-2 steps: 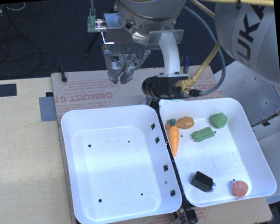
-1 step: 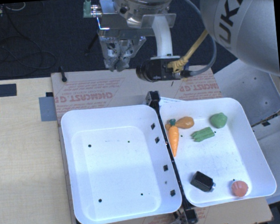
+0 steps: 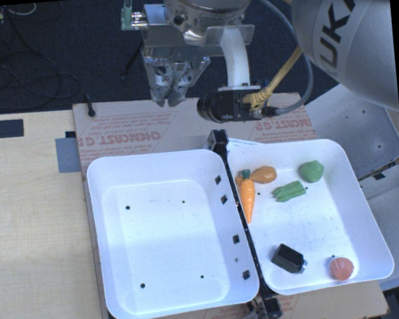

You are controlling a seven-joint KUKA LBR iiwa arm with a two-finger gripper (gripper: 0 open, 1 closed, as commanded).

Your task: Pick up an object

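Note:
In the right bin [image 3: 361,196] lie several small objects. An orange carrot [image 3: 247,198] rests along the bin's left wall, with an orange oval piece [image 3: 263,175] beside its top. A round green item [image 3: 311,171] and a flat green piece [image 3: 289,191] lie toward the back. A black block [image 3: 288,258] and a pinkish red ball [image 3: 341,268] sit near the front. My gripper [image 3: 173,97] hangs high above the back edge of the left bin, fingers close together and pointing down, with nothing between them.
The left bin [image 3: 105,199] sits beside the right one, joined by a black divider [image 3: 235,208]. Both rest on a cardboard sheet [image 3: 133,130]. The large grey arm [image 3: 348,29] fills the upper right. Cables lie on the dark floor behind.

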